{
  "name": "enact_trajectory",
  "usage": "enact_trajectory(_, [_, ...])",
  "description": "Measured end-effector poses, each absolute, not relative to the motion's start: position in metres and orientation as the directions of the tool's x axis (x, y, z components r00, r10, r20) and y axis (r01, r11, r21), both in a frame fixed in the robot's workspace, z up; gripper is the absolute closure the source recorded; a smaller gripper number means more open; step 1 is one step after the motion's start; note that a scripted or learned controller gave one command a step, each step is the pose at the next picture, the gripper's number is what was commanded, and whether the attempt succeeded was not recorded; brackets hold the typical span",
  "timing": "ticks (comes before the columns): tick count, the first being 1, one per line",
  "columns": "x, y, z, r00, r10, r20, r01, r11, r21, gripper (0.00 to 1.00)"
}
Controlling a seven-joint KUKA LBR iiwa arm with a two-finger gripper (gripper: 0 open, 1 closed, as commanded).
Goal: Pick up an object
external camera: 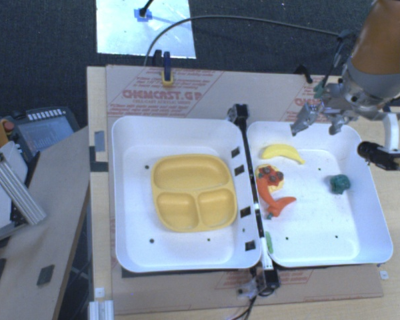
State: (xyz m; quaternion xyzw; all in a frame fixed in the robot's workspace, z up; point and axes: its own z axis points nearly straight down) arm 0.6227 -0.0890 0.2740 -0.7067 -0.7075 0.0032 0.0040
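In the right bin [360, 245] lie a yellow banana [283, 153], a small red and dark toy [271, 175], an orange toy [272, 199] near the divider, and a green lump [340, 183] toward the right wall. My gripper [318, 121] hangs above the bin's far rim, up and to the right of the banana. Its two fingers [303, 123] are spread apart with nothing between them.
The left bin [130, 245] holds a yellow three-compartment tray [193, 192]. A black divider strip [247, 179] runs between the bins. A pendant [43, 133] and metal rail [13, 185] lie on the side table at left. A cable arcs over the bench's back.
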Motion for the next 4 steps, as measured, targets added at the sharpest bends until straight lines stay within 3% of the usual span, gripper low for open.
enact_trajectory(1, [0.624, -0.089, 0.281, -0.003, 1.000, 0.000, 1.000, 0.003, 0.002, 0.00])
enact_trajectory(4, [0.624, -0.085, 0.134, -0.001, 1.000, 0.001, 1.000, 0.001, -0.004, 0.00])
